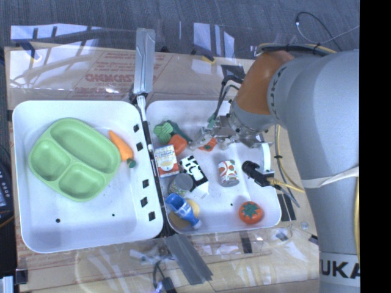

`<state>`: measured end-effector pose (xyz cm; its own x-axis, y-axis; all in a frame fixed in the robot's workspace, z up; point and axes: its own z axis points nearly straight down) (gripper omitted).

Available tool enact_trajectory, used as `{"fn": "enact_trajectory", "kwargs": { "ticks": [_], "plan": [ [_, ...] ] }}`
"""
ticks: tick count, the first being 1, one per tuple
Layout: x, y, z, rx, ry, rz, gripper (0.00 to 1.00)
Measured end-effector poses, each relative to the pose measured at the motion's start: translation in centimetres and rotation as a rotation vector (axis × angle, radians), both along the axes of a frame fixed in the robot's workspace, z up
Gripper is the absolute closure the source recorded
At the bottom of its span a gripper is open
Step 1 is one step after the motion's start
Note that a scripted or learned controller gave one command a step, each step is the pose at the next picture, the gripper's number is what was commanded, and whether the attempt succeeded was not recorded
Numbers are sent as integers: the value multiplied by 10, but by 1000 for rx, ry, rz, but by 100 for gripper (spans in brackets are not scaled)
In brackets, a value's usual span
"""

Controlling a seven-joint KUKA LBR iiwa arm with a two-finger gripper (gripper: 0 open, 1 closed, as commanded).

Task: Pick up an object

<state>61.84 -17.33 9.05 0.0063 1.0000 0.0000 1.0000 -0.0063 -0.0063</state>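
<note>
— Grey carpet is seen behind the desk (pixel 73 72), on which two white bins are set side by side. Why is the gripper (pixel 215 133) lowered into the right bin (pixel 269 221)?

— Most of the loose objects are gathered there. A small orange object (pixel 208 144) is seen just beneath it, a likely target; whether the jaws are open, or anything is held, cannot be told.

— What is crowded around it?

— An orange-patterned can (pixel 228 173), a tomato (pixel 250 212), a green toy (pixel 164 130) and a small carton (pixel 165 160) are packed near. A green divided plate (pixel 73 157) and a carrot (pixel 121 145) are kept apart in the left bin (pixel 91 234).
</note>
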Motion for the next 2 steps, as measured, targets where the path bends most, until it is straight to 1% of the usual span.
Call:
{"fn": "enact_trajectory", "kwargs": {
  "ticks": [1,2],
  "plan": [
    [0,1,9,0,3,4,100],
    [36,29,136,0,-9,27,100]
  ]
}}
